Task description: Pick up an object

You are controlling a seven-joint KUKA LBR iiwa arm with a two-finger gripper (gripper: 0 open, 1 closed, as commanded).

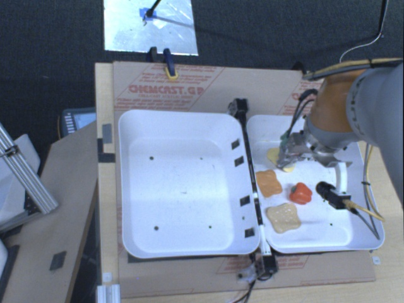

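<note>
Room: dark carpet-like ground (pixel 50 30) lies behind and around the bench, with a silvery sheet (pixel 150 17) flat on it at the top
Counter: pale wood (pixel 69 188), seen at a slant, carrying a brown printed board (pixel 189 87) under both bins
Left bin (pixel 183 115): shallow and white, with a few small dark dots on its floor
Right bin (pixel 328 232): shallow and white, set against the left bin along a strip of black clips (pixel 245 169)
Arm (pixel 372 100): grey with an orange band, reaching in from the right over the right bin
Hand (pixel 287 153): low over the back left part of the right bin, right at the yellow piece; I cannot tell whether it is spread or pressed together, or whether it grips anything
Tan toast-like piece (pixel 283 218): flat on the right bin's floor, nearest the front
Orange-tan piece (pixel 269 183): near the bin's left wall, between the tan piece and the yellow one
Red-orange lump (pixel 301 193): just right of the orange-tan piece
Yellow piece (pixel 281 160): partly hidden beneath the hand
</note>
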